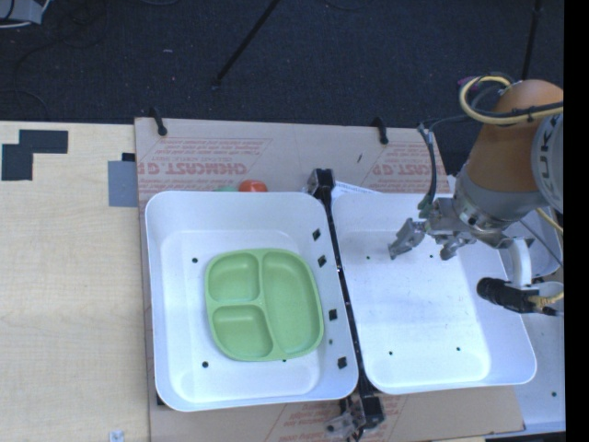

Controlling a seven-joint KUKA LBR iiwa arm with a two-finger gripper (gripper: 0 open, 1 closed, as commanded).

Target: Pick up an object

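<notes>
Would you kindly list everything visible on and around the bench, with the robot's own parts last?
Divided plate: one, green, three compartments, lying flat in the left bin.
Bins: two, white, side by side; left bin, right bin.
Small round object: one, orange-red, behind the left bin's far rim; identity unclear.
Cardboard sheet: one, brown, under the bins.
Arm: one, grey with an orange band, from the right.
Gripper: one, fingers spread, holding nothing, over the right bin.
</notes>
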